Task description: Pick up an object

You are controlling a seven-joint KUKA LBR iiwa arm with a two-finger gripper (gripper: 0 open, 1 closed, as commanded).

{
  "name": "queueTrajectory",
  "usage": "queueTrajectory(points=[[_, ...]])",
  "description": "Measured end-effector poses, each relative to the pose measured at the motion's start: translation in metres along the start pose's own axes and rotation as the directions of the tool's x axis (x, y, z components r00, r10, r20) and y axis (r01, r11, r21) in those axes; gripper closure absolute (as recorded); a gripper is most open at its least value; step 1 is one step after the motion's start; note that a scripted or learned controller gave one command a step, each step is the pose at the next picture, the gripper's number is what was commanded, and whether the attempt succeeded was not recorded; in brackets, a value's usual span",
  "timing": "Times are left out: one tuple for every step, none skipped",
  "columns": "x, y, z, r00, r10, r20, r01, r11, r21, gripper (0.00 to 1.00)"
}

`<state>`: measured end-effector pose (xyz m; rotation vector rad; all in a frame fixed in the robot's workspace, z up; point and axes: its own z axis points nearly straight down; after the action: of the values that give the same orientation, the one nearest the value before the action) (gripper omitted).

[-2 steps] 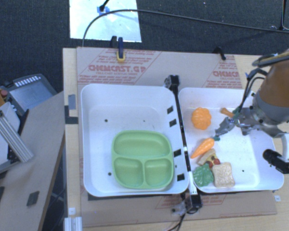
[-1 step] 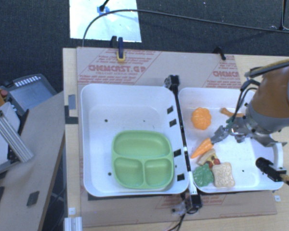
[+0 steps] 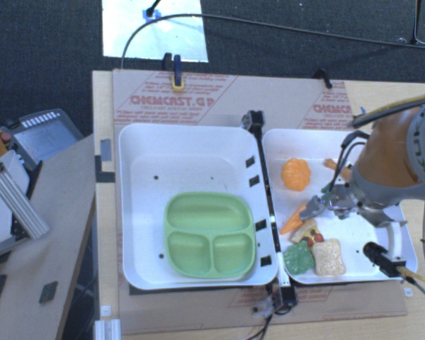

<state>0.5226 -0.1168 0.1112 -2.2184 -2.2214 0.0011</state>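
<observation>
My gripper (image 3: 316, 207) hangs low over the middle of the right bin (image 3: 382, 268), at the end of the grey and orange arm that comes in from the right. Its tip is just above the upper end of an orange carrot (image 3: 291, 223). A round orange fruit (image 3: 295, 173) lies toward the bin's back. Below the gripper lie a pizza slice (image 3: 309, 234), a piece of toast (image 3: 329, 257) and a green leafy item (image 3: 297, 258). A small orange piece (image 3: 330, 164) peeks out beside the arm.
The left bin (image 3: 149, 190) holds a green divided plate (image 3: 211, 234) at its front. A black divider (image 3: 263, 190) runs between the two bins. A black part of the arm (image 3: 381, 258) sits near the right bin's front right corner.
</observation>
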Motion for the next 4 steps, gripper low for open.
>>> queueTrajectory(points=[[0.003, 0.005, 0.02, 1.0, -0.003, -0.007, 0.003, 1.0, -0.009, 0.0], [0.003, 0.007, 0.008, 1.0, -0.004, -0.005, 0.004, 1.0, -0.015, 1.0], [-0.006, 0.004, -0.041, 1.0, -0.001, 0.003, 0.001, 1.0, -0.007, 1.0], [-0.007, 0.009, -0.104, 1.0, -0.003, 0.003, 0.003, 1.0, -0.01, 1.0]])
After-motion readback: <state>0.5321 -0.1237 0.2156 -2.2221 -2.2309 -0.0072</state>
